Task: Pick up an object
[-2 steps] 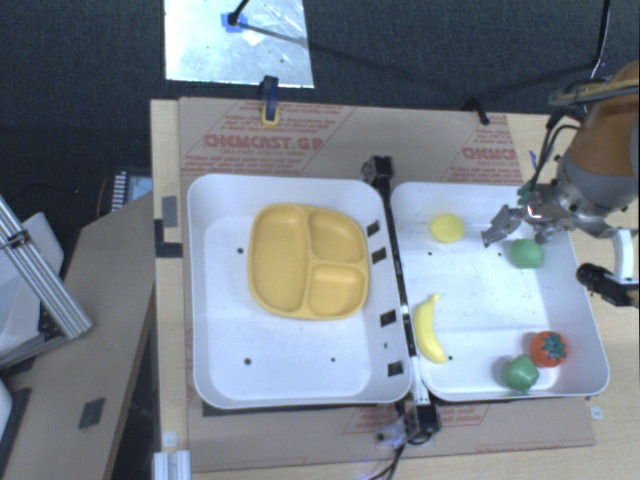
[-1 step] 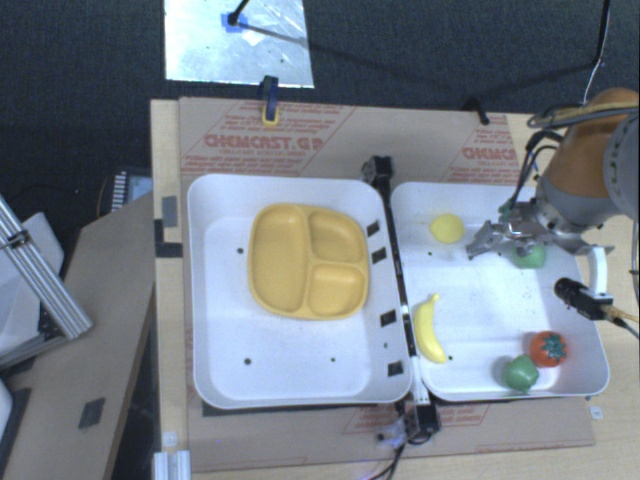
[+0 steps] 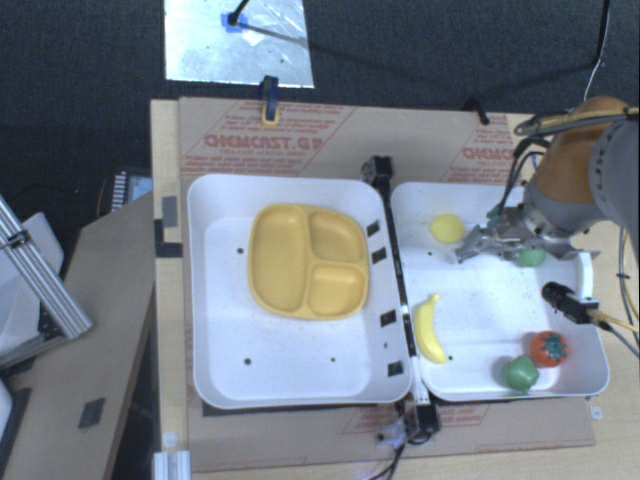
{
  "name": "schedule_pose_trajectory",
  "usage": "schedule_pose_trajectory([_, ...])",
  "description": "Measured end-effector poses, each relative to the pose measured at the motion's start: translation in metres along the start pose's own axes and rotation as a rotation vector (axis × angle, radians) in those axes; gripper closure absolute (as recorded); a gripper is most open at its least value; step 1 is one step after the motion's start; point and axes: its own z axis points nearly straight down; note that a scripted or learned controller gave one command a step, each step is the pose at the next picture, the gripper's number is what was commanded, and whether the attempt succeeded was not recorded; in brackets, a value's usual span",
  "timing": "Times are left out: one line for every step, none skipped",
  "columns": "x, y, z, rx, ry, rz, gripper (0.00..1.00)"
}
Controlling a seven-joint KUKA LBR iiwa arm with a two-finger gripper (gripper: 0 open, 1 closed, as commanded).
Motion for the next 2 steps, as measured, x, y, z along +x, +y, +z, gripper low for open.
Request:
schedule_pose_trajectory([-0.003,0.000,-0.011,-0.004,-0.008,0.001,1.00])
schedule_pose_trajectory([-0.014,0.004,-0.066,-0.005,-0.013,0.007,1.00])
